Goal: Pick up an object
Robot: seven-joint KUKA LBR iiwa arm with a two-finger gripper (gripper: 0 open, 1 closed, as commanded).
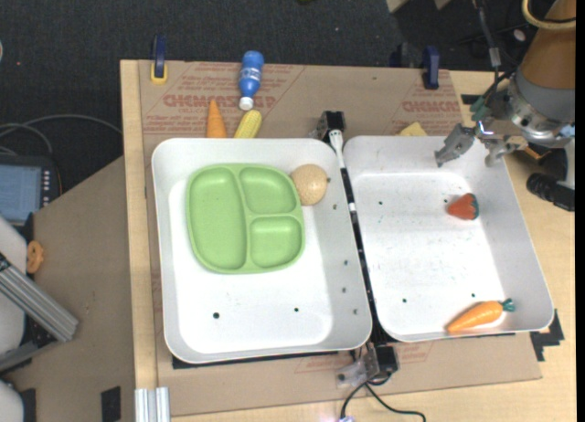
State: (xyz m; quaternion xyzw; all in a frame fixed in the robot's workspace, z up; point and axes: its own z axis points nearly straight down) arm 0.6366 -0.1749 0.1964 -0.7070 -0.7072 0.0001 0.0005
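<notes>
Gripper (pixel 474 143) up over the right bin's (pixel 411 320) far right corner, metal fingers spread, nothing between them. Glossy red strawberry (pixel 462 207) just below on speckled white plastic; smooth orange carrot (pixel 477 315) at the near rim. Left bin (pixel 256 329): matte green divided plate (pixel 245 216), round tan ball (pixel 310 183) touching its corner. Blue-capped bottle (pixel 249 79) back on the cardboard.

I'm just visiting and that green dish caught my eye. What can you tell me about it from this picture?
The green plate is a light green, plastic-looking divided tray with rounded corners and three compartments: one long one on the left and two smaller ones on the right. It lies flat, right way up, in the upper part of the left bin. A tan ball sits against its upper right corner.
</notes>
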